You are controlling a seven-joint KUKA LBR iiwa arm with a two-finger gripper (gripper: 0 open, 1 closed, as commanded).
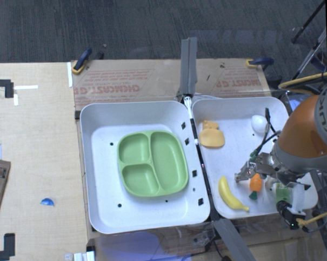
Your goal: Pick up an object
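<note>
The metal hand [251, 177] hangs low in the right bin [233, 110], just above a small orange carrot-like toy [255, 184]; whether it is apart or together I cannot tell. A smooth curved banana [230, 194] lies just left, with bare white floor between it and the tan bread-shaped piece [211, 136]. A glossy green three-part plate [153, 163] sits mid left bin [100, 157], room all round

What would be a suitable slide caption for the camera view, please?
KUKA arm's end effector in the right bin beside a small orange object and banana; green divided plate in the left bin.
</note>
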